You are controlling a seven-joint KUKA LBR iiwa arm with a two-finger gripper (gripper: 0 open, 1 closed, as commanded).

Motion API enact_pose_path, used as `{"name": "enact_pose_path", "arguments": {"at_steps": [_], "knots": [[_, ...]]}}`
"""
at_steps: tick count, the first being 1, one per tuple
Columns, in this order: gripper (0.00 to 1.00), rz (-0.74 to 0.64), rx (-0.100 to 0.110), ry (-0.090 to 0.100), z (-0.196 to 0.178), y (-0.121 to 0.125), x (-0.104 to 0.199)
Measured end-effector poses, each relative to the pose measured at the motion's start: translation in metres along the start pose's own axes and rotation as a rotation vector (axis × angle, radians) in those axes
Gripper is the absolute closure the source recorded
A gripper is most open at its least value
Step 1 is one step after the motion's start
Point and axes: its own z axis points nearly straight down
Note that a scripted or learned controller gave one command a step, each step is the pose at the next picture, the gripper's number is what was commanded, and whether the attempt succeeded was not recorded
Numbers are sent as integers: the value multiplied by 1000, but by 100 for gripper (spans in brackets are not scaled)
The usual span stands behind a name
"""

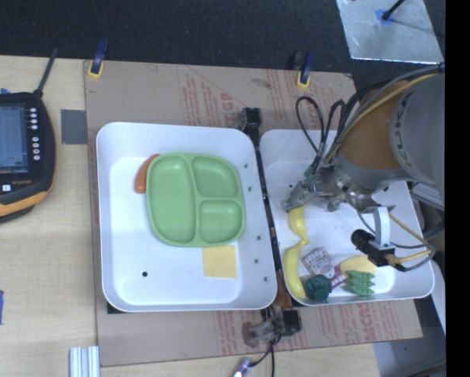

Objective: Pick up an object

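- Yellow plastic banana [296, 269]: lies in the right shallow white bin [278, 151], along its left wall, lower half; curved, one end toward the bin's near corner.
- Second small yellow curved piece [298, 223]: just above the banana, directly beside the tool's tip.
- Dark green lumpy toy [318, 287]: at the bin's near edge, touching the banana's lower end.
- Small white packet with red print [315, 258]: just right of the banana, above the dark green toy.
- Yellow-and-green toy corn cob [358, 278]: near the bin's lower right, beside the packet.
- Tool [299, 199]: metal, at the end of the grey arm with orange band [391, 136], low over the upper left part of the right bin; whether it is released or clenched cannot be told; nothing is seen between its ends.
- Black cables [317, 120]: loop from the arm above the tool.
- Left shallow white bin [117, 234]: set against the right one on the tabletop [38, 289].
- Light green three-compartment plastic tray [195, 200]: centre of the left bin.
- Orange-red sausage-shaped toy [143, 174]: partly under the tray's upper left edge.
- Pale yellow flat square [220, 262]: just below the tray, touching its edge.
- Black and orange handheld control pendant [11, 155]: on the tabletop, well left of the bins.
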Motion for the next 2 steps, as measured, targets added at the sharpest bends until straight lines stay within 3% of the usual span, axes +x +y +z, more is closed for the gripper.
{"name": "enact_pose_path", "arguments": {"at_steps": [1, 2], "knots": [[0, 2, -4, 0, -1, 76, -55], [0, 1, -5, 2, -102, 70, 25]]}}
